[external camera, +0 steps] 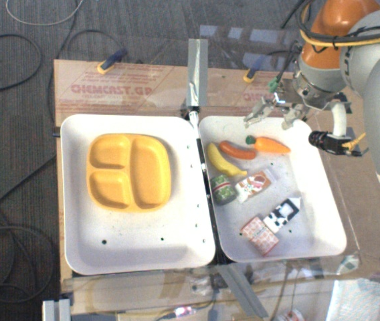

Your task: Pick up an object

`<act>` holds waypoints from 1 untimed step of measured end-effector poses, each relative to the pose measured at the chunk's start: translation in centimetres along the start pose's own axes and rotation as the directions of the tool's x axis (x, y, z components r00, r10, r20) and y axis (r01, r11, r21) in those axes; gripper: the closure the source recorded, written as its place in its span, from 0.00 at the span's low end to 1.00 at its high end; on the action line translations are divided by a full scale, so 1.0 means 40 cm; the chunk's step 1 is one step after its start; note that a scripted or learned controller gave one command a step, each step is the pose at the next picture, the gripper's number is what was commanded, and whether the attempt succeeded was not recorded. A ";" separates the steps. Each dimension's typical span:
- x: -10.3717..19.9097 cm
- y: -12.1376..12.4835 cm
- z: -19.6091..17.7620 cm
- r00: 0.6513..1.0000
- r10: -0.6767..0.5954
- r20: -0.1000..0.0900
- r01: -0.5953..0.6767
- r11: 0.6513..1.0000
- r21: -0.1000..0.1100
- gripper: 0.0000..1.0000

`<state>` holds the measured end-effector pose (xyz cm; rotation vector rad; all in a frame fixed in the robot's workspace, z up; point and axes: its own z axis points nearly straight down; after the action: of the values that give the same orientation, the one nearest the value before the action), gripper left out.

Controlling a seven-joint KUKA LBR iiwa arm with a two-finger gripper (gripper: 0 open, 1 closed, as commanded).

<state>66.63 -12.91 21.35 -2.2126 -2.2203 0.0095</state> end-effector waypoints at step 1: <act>-0.078 0.006 0.282 0.999 -0.049 0.005 0.049 0.999 -0.006 0.00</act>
<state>66.78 -16.02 10.06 -2.1631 -2.2789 0.0077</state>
